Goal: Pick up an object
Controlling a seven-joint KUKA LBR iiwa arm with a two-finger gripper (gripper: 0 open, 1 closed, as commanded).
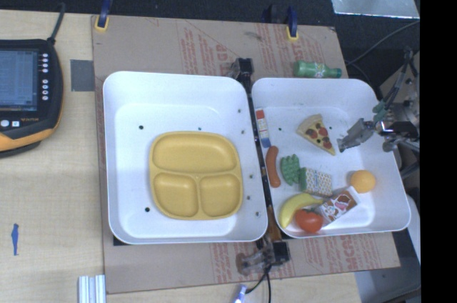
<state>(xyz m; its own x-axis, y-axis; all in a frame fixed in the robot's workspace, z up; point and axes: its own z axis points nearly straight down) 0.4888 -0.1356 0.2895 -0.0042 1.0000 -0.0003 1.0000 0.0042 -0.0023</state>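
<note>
A: So, how far along is the pick?

B: Not begun, by my reading. Everything lies loose in the right bin [385, 223]. The pizza slice [316, 132] sits near twelve o'clock of the pile, the hot dog [273, 166] at nine, the orange [363, 181] at three, and the banana [296, 206] and tomato [309, 221] down at six. Nothing is lifted, so choosing, closing and raising all remain.

A: And the hand?

B: The gripper [355, 135] reaches in from three o'clock, above the bin's right half, just beside the pizza slice on its three o'clock side. Nothing sits between its fingers. Whether it is spread or pressed together, I cannot tell; it is too small and dark.

A: The other bin?

B: The left bin [121, 101] carries a yellow divided tray [195, 174], well apart from the gripper.
</note>
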